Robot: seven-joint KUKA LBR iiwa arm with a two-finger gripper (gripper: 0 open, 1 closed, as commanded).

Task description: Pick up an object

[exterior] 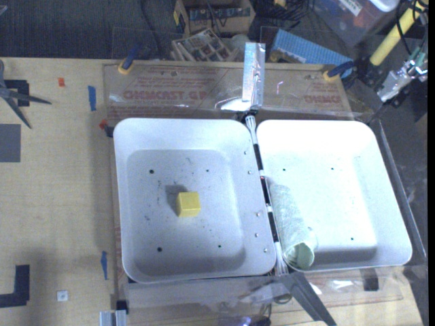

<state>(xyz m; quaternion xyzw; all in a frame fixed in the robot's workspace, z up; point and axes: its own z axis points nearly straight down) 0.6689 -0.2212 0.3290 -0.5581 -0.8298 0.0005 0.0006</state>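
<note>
A small yellow block (189, 204) lies near the middle of the left white bin (136, 141). In the right white bin (353, 148) a pale speckled cylinder with a light green end (292, 229) lies along the left wall, its green end toward the front corner.
Both bins sit side by side on a wooden bench (54, 182). A clear plastic sheet and a metal bracket (253, 77) stand behind the bins. Black tools lie at the far left of the bench. Clutter and cables sit beyond the bench's back edge.
</note>
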